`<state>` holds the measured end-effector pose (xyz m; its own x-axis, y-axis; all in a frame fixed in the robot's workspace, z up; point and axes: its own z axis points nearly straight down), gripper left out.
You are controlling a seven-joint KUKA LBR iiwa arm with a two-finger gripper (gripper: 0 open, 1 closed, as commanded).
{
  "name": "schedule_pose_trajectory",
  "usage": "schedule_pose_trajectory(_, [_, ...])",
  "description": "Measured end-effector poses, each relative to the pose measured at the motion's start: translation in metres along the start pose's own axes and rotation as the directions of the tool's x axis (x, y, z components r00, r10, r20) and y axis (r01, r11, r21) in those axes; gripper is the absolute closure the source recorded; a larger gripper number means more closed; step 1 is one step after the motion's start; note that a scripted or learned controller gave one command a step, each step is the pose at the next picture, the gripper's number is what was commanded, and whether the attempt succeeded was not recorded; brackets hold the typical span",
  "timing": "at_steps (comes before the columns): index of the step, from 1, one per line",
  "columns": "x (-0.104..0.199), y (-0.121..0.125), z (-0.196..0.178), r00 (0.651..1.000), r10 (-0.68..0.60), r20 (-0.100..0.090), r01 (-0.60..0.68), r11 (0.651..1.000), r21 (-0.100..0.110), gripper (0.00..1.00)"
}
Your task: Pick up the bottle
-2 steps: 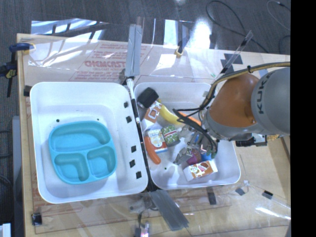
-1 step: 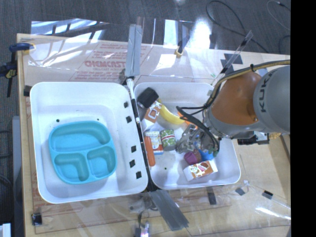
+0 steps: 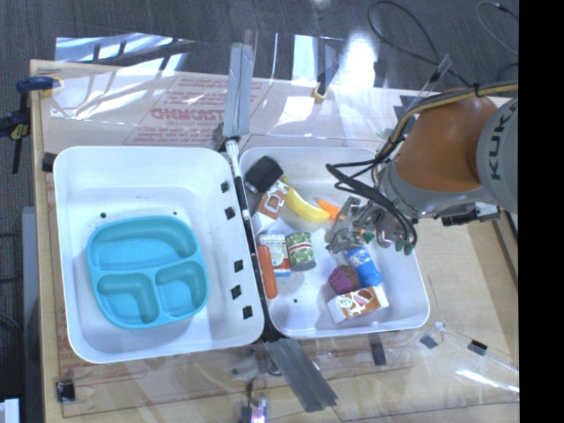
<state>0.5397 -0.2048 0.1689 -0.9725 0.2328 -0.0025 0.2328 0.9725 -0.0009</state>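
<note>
Reaching in from the right of the frame, the arm [image 3: 449, 148] hangs over the right bin [image 3: 414, 276], while the left bin [image 3: 70, 236] holds a blue tray [image 3: 145, 271]. Its gripper [image 3: 357, 229] sits just above the bottle [image 3: 363, 265], lower right of centre, so the approach looks underway. Whether it is spread or closed I cannot tell; next it must descend squarely, clear of the purple ball [image 3: 343, 278].
</note>
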Motion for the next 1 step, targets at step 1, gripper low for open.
schedule_pose_trajectory(1, [0.0275,-0.0113,-0.0037,0.996,0.087,-0.004,-0.087,0.996,0.0,1.0])
